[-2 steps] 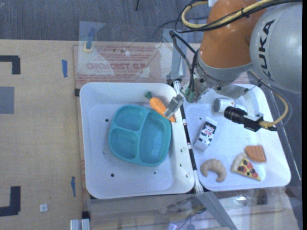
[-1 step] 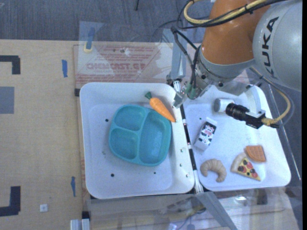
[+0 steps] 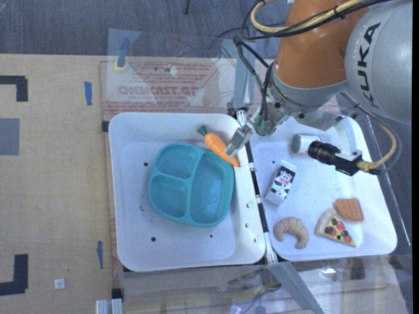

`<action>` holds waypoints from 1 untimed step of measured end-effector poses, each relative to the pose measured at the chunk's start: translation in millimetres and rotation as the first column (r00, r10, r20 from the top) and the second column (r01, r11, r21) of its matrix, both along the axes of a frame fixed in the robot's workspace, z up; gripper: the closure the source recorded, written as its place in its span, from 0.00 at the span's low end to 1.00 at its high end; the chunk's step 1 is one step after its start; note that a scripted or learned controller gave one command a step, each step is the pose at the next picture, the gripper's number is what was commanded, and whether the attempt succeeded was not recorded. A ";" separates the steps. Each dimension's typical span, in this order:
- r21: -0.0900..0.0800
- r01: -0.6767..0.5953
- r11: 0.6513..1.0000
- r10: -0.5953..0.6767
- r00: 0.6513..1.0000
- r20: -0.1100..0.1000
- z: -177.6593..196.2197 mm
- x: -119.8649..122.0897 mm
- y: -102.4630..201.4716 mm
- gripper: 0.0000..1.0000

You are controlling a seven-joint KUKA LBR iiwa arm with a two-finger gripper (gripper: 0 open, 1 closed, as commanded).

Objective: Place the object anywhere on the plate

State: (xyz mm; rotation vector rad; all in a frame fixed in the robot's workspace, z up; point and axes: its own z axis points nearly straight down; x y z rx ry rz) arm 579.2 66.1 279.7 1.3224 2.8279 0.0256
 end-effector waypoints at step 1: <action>0.001 0.000 1.000 0.000 1.000 0.005 10.8 1.9 -0.2 1.00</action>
